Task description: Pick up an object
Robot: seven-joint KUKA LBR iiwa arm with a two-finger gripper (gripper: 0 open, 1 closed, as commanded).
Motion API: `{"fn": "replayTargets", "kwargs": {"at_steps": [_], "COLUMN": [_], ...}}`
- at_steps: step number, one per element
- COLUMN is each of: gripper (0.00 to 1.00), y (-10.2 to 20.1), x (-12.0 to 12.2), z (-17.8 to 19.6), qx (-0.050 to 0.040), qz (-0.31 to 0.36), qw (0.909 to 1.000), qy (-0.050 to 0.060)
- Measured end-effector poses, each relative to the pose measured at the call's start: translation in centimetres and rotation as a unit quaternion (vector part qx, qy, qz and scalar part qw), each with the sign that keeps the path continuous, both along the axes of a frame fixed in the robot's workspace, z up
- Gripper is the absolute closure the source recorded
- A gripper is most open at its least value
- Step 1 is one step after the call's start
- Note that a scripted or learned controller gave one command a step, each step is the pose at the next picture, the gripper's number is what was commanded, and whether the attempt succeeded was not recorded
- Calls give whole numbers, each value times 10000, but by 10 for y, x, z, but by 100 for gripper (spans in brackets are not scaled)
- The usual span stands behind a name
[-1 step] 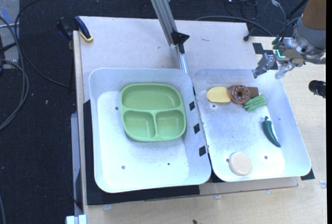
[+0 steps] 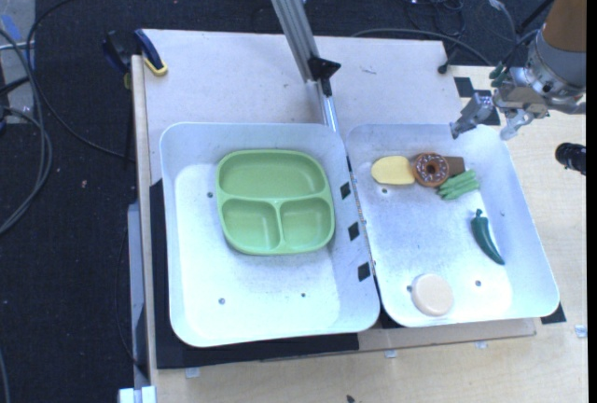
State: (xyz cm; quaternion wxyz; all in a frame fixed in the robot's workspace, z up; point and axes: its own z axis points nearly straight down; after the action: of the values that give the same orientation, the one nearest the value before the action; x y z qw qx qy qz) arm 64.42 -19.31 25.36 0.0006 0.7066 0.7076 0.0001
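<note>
Nothing is picked up yet. The two-finger gripper (image 2: 490, 119) hangs spread and empty over the right white bin's (image 2: 522, 205) far right corner, apart from the brown ring doughnut (image 2: 431, 169) (nearest candidate) just left.

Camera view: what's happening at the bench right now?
The arm's gripper hovers open over the far right corner of the right bin, holding nothing. That bin has a yellow piece, a donut, a green bean bundle, a green pepper and a pale round piece. A green divided plate sits in the left bin.
</note>
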Motion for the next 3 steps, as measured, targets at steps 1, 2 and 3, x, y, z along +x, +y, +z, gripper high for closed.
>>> {"fn": "replayTargets", "kwargs": {"at_steps": [1, 2, 3], "gripper": [0, 0, 0], "y": [6, 2, -9], "x": [-6, -11, -12], "z": [-47, -92, -146], "qx": [4, 3, 1], "qz": [-8, -13, -13], "qw": [10000, 10000, 10000], "qy": [22, 26, 22]}}
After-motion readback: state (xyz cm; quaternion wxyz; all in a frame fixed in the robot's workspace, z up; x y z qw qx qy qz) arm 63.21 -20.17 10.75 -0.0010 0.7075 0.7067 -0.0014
